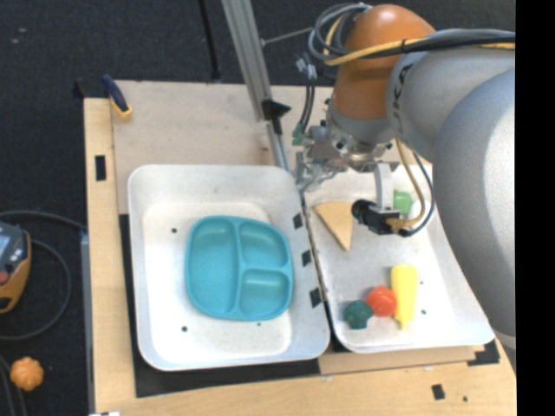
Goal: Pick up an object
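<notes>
Objects for picking lie in the white bin (451, 315) on the right of the camera view. A tan wedge (336, 222) sits in its upper part, close to the wall it shares with the other bin. Toward the near edge there is a small cluster. A dark green piece (357, 314) lies just beside a red-orange round piece (381, 300). That round piece touches a yellow elongated piece (404, 295), which lies roughly lengthwise up the bin. Further up, a small green block (401, 202) lies beside a black part (371, 216) with cables looping round it. I cannot tell whether the black part belongs to the arm or rests in the bin.

The white bin (156, 336) on the left holds a teal divided plate (238, 267), lying flat near its middle.

The grey arm (460, 128) comes in from the right, its orange band (377, 59) above the wrist. The wrist points down at the upper left corner of the right bin, just above the tan wedge. The jaws are lost among the dark metal parts and cables there. I cannot tell how far open they are or whether they have hold of anything.

An aluminium post (251, 68) rises at a slant behind the bins. A blue and yellow clamp (116, 95) sits at the far left corner of the desk (191, 120). An orange ball (26, 372) lies off the desk at lower left.
</notes>
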Motion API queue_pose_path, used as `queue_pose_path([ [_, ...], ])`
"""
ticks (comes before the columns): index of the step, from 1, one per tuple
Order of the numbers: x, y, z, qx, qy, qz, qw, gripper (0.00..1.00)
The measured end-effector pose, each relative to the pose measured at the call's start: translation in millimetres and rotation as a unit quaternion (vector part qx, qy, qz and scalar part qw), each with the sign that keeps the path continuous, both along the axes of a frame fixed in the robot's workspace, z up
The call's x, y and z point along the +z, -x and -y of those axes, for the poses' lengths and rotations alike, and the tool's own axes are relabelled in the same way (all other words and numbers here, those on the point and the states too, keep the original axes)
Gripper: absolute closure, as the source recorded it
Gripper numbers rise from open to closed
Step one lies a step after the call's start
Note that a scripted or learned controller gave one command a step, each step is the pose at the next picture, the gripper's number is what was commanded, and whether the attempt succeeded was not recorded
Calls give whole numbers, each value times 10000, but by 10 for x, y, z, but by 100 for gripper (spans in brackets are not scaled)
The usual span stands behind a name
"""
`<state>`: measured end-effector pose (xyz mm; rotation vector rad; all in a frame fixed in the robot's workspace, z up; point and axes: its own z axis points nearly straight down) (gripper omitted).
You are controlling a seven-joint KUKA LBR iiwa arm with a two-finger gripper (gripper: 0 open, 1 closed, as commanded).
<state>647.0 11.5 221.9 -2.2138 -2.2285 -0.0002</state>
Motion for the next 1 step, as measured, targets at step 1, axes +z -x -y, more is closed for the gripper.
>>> queue_pose_path([
  [1, 139, -94, -576, 9, -9, 15, 10000, 100],
])
